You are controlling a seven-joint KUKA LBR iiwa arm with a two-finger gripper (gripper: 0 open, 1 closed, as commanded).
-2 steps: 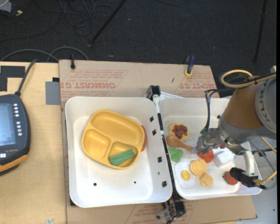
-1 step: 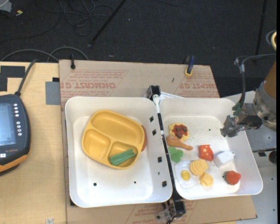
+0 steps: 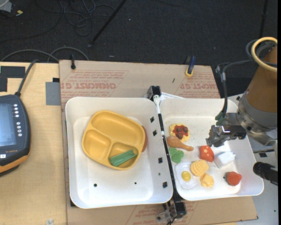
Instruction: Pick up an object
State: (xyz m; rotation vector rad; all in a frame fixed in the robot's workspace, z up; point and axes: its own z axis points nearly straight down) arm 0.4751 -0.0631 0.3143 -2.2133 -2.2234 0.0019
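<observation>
My gripper (image 3: 215,139) hangs low over the right bin (image 3: 201,109), at its right side, just above and right of a small red piece (image 3: 206,152) and next to a white block (image 3: 224,159). Nothing shows between its fingers. Other toy foods lie in this bin: a pizza-like piece (image 3: 180,131), an orange drumstick (image 3: 180,144), a green leafy piece (image 3: 176,154), a ridged yellow piece (image 3: 199,167), a fried egg (image 3: 186,176), a small yellow piece (image 3: 207,180) and a red tomato-like piece (image 3: 233,177).
The left bin (image 3: 79,182) holds a yellow divided plate (image 3: 107,132) with a green piece (image 3: 123,158) in one compartment. A tablet-like pendant (image 3: 7,130) lies on the bench at far left. Cables run behind the bins.
</observation>
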